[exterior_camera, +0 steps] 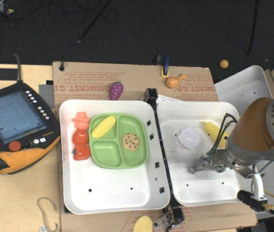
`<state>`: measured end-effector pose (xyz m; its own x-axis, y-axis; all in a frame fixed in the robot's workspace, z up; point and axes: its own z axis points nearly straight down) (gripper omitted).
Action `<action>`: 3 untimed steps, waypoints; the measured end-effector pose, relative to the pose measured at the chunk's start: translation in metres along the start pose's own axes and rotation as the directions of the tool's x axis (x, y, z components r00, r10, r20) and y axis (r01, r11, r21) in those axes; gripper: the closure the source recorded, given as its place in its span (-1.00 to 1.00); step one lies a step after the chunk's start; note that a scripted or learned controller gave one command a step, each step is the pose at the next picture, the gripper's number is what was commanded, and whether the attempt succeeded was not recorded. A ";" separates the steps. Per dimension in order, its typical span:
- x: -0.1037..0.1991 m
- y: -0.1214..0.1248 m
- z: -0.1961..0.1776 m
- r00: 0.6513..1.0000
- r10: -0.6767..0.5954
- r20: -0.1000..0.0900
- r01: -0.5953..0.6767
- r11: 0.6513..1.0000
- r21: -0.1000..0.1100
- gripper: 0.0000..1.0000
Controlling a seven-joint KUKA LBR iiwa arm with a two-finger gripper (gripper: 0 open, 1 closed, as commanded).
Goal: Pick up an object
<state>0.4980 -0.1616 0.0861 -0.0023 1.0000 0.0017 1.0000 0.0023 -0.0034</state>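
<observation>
Yellow round item (143, 223) lies on the surface (16, 197) at 6 o'clock. Tool (199, 165) sits low in the right bin (209, 197), grasping nothing; finger state indeterminate. Step: approach. Candidates: clear lump (190, 138) at 11 o'clock, yellow piece (212, 128) at 1 o'clock. Next move requires centring over 1.

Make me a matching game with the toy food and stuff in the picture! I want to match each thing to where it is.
Things:
1. corn cob
2. cookie
3. red toy
4. gripper

Places:
A. in the right bin
B. in the left bin, beside the green plate, on its left
C. in the plate's top left compartment
D. in the plate's right compartment

Pairs: 1-C, 2-D, 3-B, 4-A
</observation>
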 end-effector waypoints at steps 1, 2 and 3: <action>-0.002 0.001 -0.012 1.000 0.006 0.000 -0.006 1.000 -0.003 1.00; -0.010 0.009 -0.064 1.000 0.004 0.002 -0.004 1.000 -0.006 1.00; -0.017 0.008 -0.108 1.000 0.004 0.003 -0.004 1.000 -0.006 1.00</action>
<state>0.5066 -0.1790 0.1937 0.0015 1.0000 -0.0008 1.0000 -0.0015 0.0021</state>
